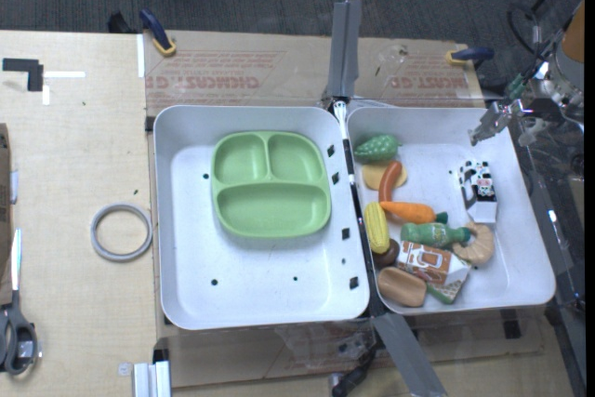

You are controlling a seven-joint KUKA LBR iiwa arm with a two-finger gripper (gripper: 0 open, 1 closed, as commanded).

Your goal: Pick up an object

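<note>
Gripper (490, 119): at the upper right rim of the right bin (521, 293), above the wall; finger state cannot be determined, nothing seen in it.
Right bin contents: toy food piled along the left and lower side, including a carrot (406, 211), corn cob (376, 227), green bottle (437, 233) and a black-and-white cow figure (477, 180).
Left bin (186, 284): 1 green divided plate (271, 183), 3 compartments.
Bench: tape ring (121, 231) left of the bins.
</note>
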